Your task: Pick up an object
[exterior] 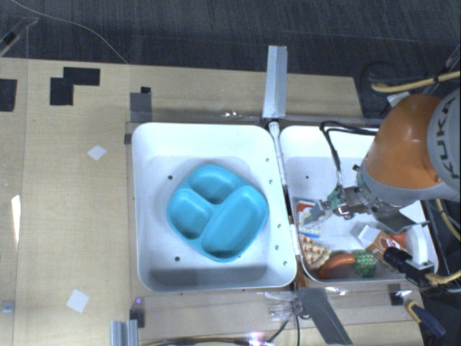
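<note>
Bench (65, 215): light wood top, black square marks at far left, a couple of small pale tape bits on it. Dark carpet-like floor along the top of the view.

Left bin (144, 193): white, shallow, rounded corners. Holds one thing, a blue divided tray (217, 211), 3 compartments, sitting roughly mid-bin, rotated at an angle to the bin walls. Not touching any wall afaict.

Right bin (306, 153): same type, just beside the left one, metal divider post (274, 81) sticking up btwn them at the far edge. Far half of this bin is bare white; clutter is all at the near end.

Arm (407, 150): comes in from the right, orange band over the right bin's right side, grey wrist below it, black cable looped across the bin's far part.

Gripper (337, 205): low over the right bin's middle, pointing left toward the divider. Finger state: can't tell, tips too small/blurred against the clutter. Nothing visibly held.

Pick candidates, all in right bin near end:
- waffle-pattern piece (314, 251), near-left corner, by the divider wall
- red-brown sausage-shaped item (336, 263), just right of the waffle, touching or nearly
- green block (365, 264), right beside the sausage end
- red/white small pack (307, 213), just left of the gripper tip
- white bits and an orange-ish item (379, 244) under the wrist, partly hidden, can't ID.
</note>
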